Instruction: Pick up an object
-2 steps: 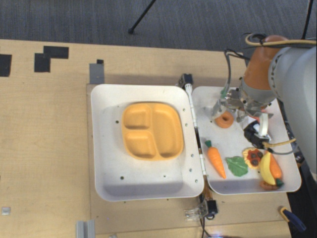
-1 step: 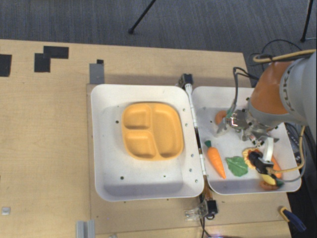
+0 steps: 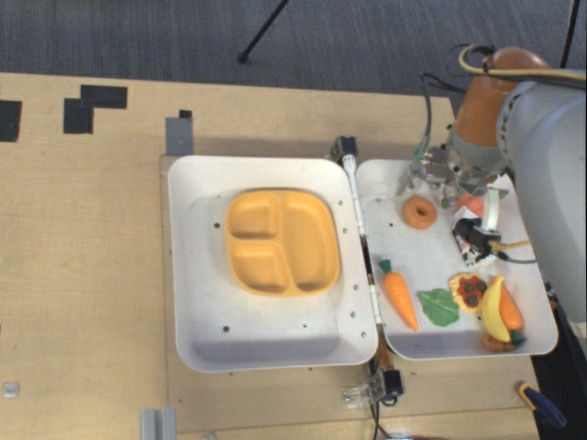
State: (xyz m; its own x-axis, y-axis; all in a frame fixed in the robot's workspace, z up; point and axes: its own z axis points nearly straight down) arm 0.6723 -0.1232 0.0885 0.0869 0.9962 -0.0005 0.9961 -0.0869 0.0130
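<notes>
My gripper (image 3: 433, 183) hangs low over the far part of the right bin (image 3: 541, 337), under the grey arm with its orange band. Just in front of it, and a little to the left, a brown doughnut (image 3: 420, 214) lies on the bin floor. Whether the gripper touches the doughnut cannot be told. A small red and white thing (image 3: 470, 205) lies right of the gripper, partly hidden by the wrist. Nearer the front lie an orange carrot (image 3: 399, 299), a green leaf (image 3: 439, 306), a small round pizza piece (image 3: 469, 291) and a yellow banana (image 3: 496, 308) with an orange piece (image 3: 510, 313) against it.
The left bin (image 3: 197, 337) holds a yellow divided plate (image 3: 280, 242) in its middle. A metal divider (image 3: 360, 236) runs between the two bins. The arm's bulk covers the right bin's far right corner and right edge.
</notes>
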